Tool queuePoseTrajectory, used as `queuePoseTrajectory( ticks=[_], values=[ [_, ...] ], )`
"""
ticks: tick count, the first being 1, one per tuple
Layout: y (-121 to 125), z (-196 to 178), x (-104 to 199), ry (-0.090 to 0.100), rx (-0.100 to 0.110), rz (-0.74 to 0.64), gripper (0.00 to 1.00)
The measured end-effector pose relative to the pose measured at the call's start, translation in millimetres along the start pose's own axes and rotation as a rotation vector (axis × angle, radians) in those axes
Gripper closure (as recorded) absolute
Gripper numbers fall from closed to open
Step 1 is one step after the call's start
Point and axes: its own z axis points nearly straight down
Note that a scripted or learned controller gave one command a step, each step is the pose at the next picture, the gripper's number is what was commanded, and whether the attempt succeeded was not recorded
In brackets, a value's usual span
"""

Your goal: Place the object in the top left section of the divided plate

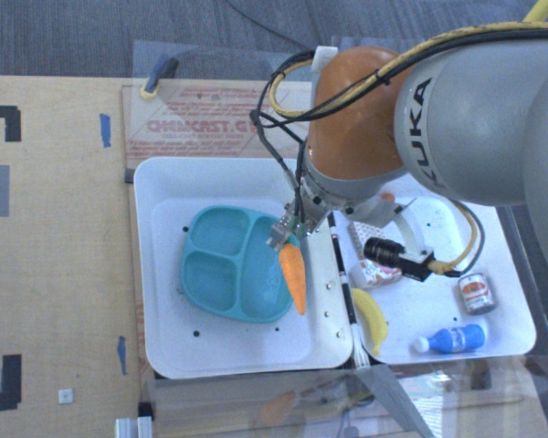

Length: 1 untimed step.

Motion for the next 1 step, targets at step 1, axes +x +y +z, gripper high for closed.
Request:
queuePoseTrajectory(
  ticks=[1],
  values=[
    [52.8,-3.6,-21.8,-0.001,-0.002,-0.183,1.0]
  ],
)
